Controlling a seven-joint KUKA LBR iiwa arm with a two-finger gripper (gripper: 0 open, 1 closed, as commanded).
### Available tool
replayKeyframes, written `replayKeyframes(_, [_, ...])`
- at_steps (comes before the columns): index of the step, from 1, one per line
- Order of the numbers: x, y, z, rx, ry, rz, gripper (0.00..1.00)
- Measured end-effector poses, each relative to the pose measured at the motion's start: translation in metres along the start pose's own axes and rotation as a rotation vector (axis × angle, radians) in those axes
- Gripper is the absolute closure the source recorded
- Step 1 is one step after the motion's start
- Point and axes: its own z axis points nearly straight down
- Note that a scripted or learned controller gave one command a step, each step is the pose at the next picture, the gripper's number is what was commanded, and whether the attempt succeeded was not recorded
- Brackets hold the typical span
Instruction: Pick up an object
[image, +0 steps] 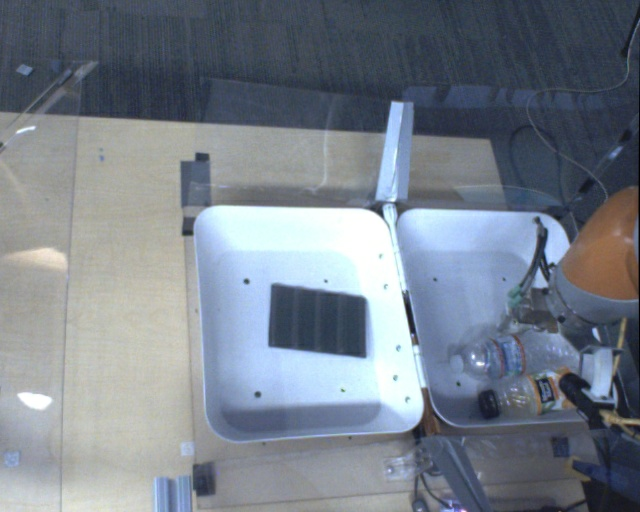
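Note:
In the right bin (450, 250) lie two plastic bottles near the front right corner. A clear bottle with a blue label (503, 357) lies on its side. Just in front of it is a bottle with a black cap and a yellow-orange label (520, 396). My gripper (532, 312) hangs low over the right bin, directly behind and above the clear bottle, at the end of the grey arm with its orange band (605, 250). A dark grey ridged rectangular pad (318, 320) lies flat in the middle of the left bin (230, 240).
The two white bins share a raised rim (400, 300) between them. An upright metal bar (394, 150) stands behind that rim. Cables run along the bench's right side (580, 170), beside the arm.

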Motion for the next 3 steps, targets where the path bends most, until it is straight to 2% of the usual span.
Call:
replayKeyframes(1, [0.085,0.074,-0.11,0.034,0.005,-0.036,1.0])
replayKeyframes(2, [0.085,0.074,-0.11,0.035,0.005,-0.036,0.0])
replayKeyframes(3, [0.039,0.033,-0.039,0.038,0.003,-0.005,0.0])
